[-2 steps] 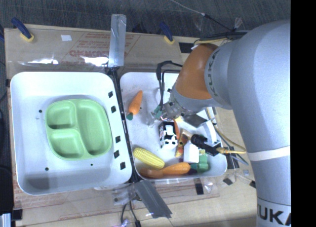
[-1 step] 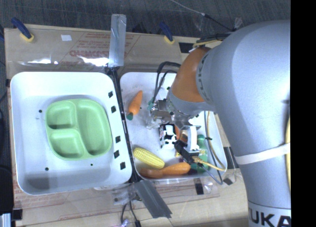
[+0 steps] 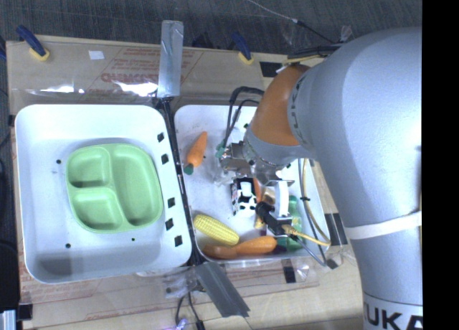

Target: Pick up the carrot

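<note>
The two bins [image 3: 43, 178] look like smooth white plastic with a soft sheen. The green divided plate [image 3: 113, 186] is matt plastic. The carrot [image 3: 196, 149], left of the jaws, has a dull orange skin; the corn cob [image 3: 215, 229] below them looks bumpy. The arm [image 3: 373, 142] has a satin grey shell. Silver tape [image 3: 171, 59] looks shiny on brown cardboard [image 3: 107, 63].

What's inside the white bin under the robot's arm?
A carrot near the right bin's left wall, corn and another carrot along its near edge. The arm covers the right part.
</note>
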Motion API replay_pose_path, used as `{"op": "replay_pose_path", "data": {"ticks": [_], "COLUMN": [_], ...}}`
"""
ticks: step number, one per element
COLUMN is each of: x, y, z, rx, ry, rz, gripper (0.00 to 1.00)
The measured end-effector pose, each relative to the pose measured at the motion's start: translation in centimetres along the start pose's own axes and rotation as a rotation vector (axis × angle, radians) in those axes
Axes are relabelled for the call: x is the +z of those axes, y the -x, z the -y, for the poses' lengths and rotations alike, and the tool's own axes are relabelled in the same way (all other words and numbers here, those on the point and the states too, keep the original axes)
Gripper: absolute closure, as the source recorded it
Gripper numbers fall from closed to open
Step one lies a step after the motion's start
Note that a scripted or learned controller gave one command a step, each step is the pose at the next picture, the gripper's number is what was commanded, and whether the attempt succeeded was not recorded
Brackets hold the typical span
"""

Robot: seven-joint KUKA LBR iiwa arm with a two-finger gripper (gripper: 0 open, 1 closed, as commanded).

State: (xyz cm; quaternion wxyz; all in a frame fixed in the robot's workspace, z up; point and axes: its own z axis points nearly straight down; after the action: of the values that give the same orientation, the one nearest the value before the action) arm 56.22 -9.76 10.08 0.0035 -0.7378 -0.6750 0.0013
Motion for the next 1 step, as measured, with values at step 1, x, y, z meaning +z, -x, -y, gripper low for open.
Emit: {"op": "replay_pose_path", "data": {"ticks": [1], "x": [1.09], "y": [-0.09], "z": [6.67], "rx": [0.151], "ry": [0.001], "rz": [0.001], "gripper": [1.0]}}
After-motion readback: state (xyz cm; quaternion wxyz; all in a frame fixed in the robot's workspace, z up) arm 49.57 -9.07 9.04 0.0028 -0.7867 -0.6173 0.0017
